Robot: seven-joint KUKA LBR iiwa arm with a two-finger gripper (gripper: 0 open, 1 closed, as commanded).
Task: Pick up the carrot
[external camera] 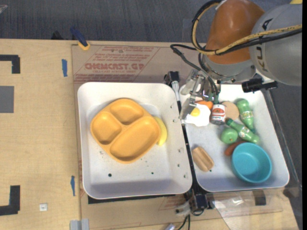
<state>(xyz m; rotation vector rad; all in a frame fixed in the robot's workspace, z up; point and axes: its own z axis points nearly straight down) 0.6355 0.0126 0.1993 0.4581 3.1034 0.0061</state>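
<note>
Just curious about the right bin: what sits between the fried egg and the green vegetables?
In the camera view, a small red-labelled can stands between the fried egg and the green vegetables.

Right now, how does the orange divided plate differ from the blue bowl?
The orange divided plate is wide, flat and split into three compartments; the blue bowl is smaller, round and deep, with one hollow. The plate lies in the left bin, the bowl in the right bin. Both sit upright.

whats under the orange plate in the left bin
A yellow piece, maybe a banana, pokes out from under the orange divided plate at its right edge. The rest of it is covered.
</note>
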